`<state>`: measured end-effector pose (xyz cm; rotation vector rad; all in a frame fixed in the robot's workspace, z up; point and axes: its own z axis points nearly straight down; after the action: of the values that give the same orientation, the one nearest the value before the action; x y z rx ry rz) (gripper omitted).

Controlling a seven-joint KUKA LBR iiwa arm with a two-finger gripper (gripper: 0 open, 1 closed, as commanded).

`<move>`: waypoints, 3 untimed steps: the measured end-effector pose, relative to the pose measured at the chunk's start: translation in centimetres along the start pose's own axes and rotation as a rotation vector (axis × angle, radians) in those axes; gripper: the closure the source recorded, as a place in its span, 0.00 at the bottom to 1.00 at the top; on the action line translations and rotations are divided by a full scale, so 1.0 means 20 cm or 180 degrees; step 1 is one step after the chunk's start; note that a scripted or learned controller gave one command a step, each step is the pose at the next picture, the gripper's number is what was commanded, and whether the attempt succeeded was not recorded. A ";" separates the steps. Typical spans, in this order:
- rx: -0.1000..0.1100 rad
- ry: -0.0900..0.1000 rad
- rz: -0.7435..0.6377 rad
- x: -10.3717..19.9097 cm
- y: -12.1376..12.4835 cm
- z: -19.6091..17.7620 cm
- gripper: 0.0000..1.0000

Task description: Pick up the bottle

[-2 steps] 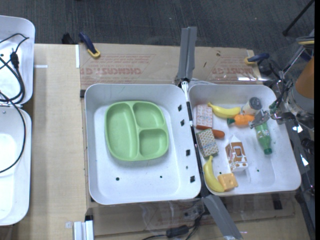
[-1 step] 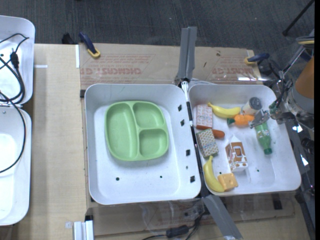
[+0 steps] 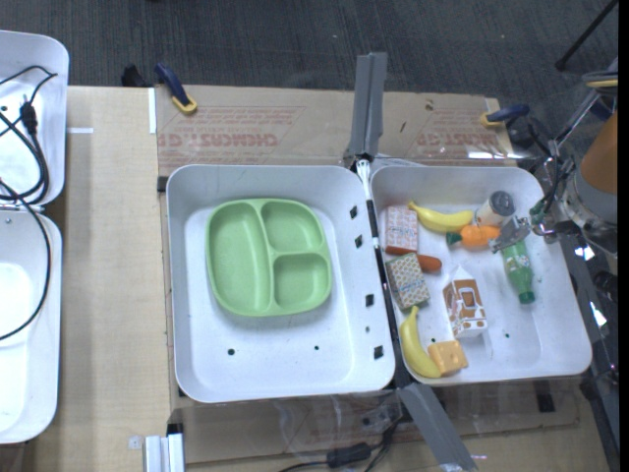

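Note:
The bottle is small, clear green with a green cap, and lies on its side near the right wall of the right bin. My gripper comes in from the right and sits just above the bottle's far end, next to an orange item. At this angle I cannot see whether it touches the bottle, which rests on the bin floor.
The right bin also holds two bananas, a small carton, two patterned boxes, a yellow block and a grey round cap. A green divided plate lies in the left bin.

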<state>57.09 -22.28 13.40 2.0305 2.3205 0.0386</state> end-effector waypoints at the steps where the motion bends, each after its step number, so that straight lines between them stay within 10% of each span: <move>1: -0.0009 -0.0005 -0.0056 0.00 0.01 0.00 0.00; 3: -0.0013 -0.0004 -0.0043 0.00 0.01 0.00 0.00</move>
<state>57.24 -22.20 13.35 2.0122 2.3312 0.0415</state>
